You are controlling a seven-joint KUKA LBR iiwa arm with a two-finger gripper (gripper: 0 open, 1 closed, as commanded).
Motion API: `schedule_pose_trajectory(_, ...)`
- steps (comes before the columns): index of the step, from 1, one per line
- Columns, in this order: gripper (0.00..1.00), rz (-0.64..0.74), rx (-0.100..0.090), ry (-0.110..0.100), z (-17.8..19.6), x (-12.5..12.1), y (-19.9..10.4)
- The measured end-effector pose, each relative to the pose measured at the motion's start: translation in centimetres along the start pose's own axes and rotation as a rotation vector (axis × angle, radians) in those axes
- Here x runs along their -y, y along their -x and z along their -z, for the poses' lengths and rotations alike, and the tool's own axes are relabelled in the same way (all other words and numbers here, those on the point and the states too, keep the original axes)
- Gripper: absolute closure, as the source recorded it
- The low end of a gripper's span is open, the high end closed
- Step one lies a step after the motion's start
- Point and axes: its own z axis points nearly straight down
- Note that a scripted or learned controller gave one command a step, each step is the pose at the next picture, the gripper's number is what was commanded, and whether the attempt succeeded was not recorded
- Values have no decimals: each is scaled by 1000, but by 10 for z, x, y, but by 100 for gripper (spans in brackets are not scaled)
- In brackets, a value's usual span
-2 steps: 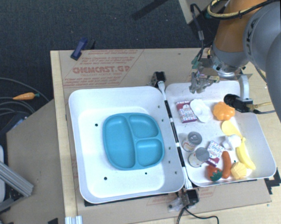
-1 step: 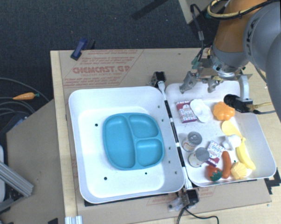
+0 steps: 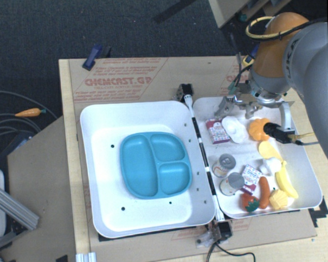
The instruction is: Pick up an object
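presently the arm (image 3: pixel 290 46) is reached in from the right and is held over the far end of the right bin (image 3: pixel 313 189), where the small objects are heaped. the gripper (image 3: pixel 249 105) is hung low at that bin's far edge, above a white lump (image 3: pixel 234 129) and beside an orange piece (image 3: pixel 258 130); whether the fingers are apart or together cannot be told, and nothing is seen between them. a red packet (image 3: pixel 217 131) is lain just left of the white lump, against the wall by the divider. nearer the camera, two round tins (image 3: pixel 227 163) are set close together, with a carrot (image 3: pixel 263 187), a banana (image 3: pixel 286 183) and a yellow piece (image 3: pixel 269 149) crowded near them. the left bin (image 3: pixel 94 158) is taken up by a blue tray (image 3: pixel 154 164), laid flat in its middle. the wrist is judged to be lowered there because the white lump and the orange piece are the closest candidates. the crowding is judged a risk: a neighbour could be nudged or caught as well.
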Motion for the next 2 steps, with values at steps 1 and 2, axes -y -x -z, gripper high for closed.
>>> schedule_pose_trajectory(1,0,2,0,8,-29,-4,-6)
schedule_pose_trajectory(2,100,4,1,18,-15,-7,-7)
